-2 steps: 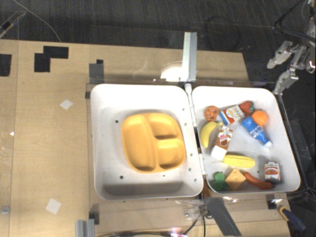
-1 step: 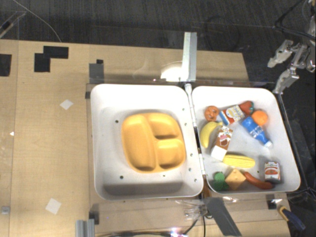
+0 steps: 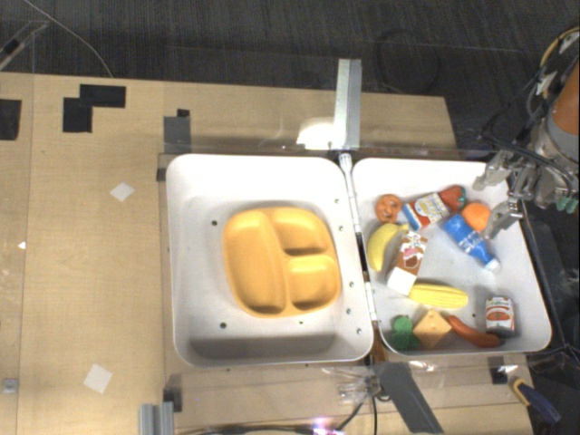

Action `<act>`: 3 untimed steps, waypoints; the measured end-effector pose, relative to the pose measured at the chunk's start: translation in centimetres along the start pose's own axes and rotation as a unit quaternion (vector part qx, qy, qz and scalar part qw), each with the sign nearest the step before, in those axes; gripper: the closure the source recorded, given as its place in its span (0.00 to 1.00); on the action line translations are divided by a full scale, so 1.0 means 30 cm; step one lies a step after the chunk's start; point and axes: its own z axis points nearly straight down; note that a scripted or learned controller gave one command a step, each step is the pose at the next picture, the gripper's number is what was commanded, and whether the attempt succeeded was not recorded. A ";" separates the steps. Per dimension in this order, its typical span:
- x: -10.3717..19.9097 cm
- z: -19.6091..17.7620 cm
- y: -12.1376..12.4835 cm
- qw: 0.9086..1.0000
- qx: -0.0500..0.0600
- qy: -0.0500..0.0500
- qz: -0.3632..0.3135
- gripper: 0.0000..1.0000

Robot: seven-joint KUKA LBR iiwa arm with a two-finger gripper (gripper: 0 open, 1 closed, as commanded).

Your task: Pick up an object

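Currently hand hangs spread, grasping nothing, at right bin's upper right edge. Blue bottle lies just at its 8 o'clock, long axis running 10-to-4; orange ball touches bottle's upper end.

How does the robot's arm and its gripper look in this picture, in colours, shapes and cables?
The arm is grey and rounded, with an orange band above the wrist. Thin dark cables run along it. The gripper is a boxy piece of pale grey metal; its slim fingers are metal-coloured too. No markings are readable.
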 end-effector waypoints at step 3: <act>0.066 0.413 0.221 0.986 -0.001 -0.006 0.168 0.00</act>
